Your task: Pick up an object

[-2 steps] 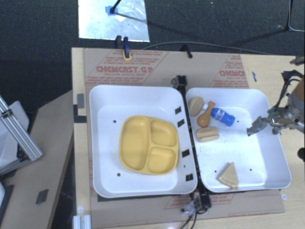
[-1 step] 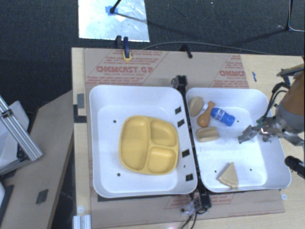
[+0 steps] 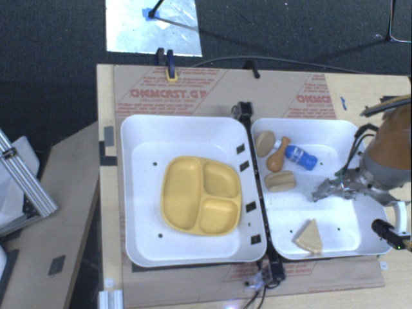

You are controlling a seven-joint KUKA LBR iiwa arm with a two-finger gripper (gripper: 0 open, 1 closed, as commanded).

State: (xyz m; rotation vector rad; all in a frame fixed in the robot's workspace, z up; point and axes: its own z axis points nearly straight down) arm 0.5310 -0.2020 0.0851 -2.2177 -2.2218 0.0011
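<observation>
Nearest the camera, in the right bin (image 3: 341,131): a tan wedge-shaped piece (image 3: 309,237), lying flat close to the front wall. Farther back, mid-bin: a pale bread-like block (image 3: 280,181), just beside the divider between the bins. Level with it, on the right: the gripper (image 3: 320,194), low over the bin floor at the end of the grey arm (image 3: 386,153), well apart from every object; nothing seen between its fingers; open or closed, impossible to tell. Behind the block: a brown pear-shaped piece (image 3: 277,158), a blue bottle (image 3: 300,157) lying tilted, touching or just beside it, and a round tan piece (image 3: 264,143) toward the back wall. In the left bin (image 3: 138,192): a yellow divided plate (image 3: 201,194), centred, three compartments.
</observation>
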